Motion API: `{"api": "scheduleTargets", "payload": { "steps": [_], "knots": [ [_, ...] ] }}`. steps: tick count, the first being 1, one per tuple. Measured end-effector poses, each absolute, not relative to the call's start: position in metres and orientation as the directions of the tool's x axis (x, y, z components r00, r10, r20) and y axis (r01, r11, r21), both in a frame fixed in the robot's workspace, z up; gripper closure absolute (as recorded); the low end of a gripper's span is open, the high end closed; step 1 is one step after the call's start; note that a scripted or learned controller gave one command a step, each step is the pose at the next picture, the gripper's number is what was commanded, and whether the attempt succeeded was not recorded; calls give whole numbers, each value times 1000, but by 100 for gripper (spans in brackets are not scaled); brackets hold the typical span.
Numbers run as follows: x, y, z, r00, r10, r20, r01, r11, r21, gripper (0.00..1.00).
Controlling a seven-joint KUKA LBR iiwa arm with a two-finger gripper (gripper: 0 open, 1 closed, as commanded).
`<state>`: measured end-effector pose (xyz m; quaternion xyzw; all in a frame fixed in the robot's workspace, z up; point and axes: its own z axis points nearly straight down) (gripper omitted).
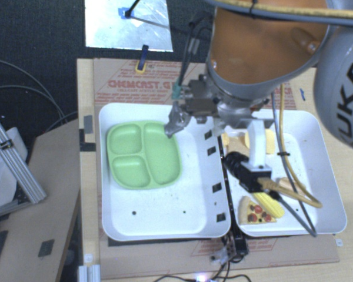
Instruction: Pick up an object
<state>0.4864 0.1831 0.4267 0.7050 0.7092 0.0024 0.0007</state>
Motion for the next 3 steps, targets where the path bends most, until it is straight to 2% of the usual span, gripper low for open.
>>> {"api": "scheduleTargets", "payload": {
  "steps": [1,2,3],
  "knots": [
    [507,208,480,-7,1000,4,1000,7,8,0],
    [487,103,445,9,1000,-2,1000,-9,0,0],
    [486,177,404,-10,1000,1,1000,10,-2,0]
  ]
}}
